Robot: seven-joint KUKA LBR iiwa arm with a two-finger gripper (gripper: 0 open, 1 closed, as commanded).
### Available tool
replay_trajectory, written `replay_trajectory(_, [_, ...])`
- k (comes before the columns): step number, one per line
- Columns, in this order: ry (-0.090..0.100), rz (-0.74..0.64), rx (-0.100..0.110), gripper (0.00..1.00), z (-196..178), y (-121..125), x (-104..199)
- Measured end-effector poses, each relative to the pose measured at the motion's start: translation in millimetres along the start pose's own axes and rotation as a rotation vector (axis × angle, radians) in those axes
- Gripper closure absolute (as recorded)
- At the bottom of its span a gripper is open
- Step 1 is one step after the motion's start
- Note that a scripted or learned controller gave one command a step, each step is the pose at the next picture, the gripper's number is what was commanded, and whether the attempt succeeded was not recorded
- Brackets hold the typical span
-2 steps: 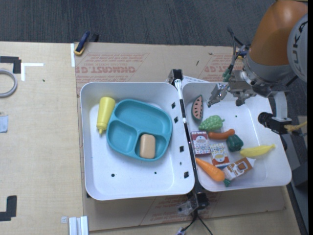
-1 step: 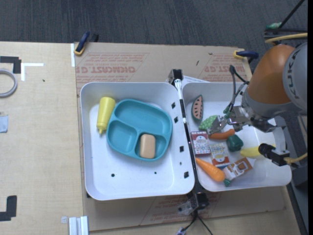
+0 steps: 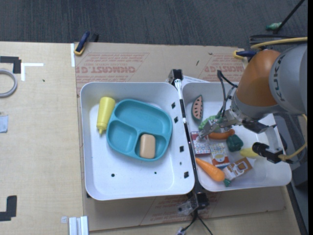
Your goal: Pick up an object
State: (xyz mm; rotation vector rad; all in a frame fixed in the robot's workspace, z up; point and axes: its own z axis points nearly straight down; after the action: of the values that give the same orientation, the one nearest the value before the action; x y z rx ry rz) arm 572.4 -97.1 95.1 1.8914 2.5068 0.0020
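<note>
Presently we see our gripper (image 3: pixel 211 126) low in the right bin (image 3: pixel 274 180), beside the watermelon slice (image 3: pixel 197 106) and orange sausage (image 3: pixel 221 135), presumably seeking a grasp; whether its fingers are open or closed we cannot tell; a carrot (image 3: pixel 211 169) lies nearby.

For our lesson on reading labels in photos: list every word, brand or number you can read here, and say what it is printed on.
"KUK": grey arm, cut off by the picture's edge.
Red print on the cardboard sheet: upside down, too blurred to read surely.
Small cartons in the right bin: print too small.
</note>
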Motion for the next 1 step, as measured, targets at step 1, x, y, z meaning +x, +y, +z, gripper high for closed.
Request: replay_trajectory(1, [0.0,0.003,-0.003,1.0,-10.2,1.3,0.2])
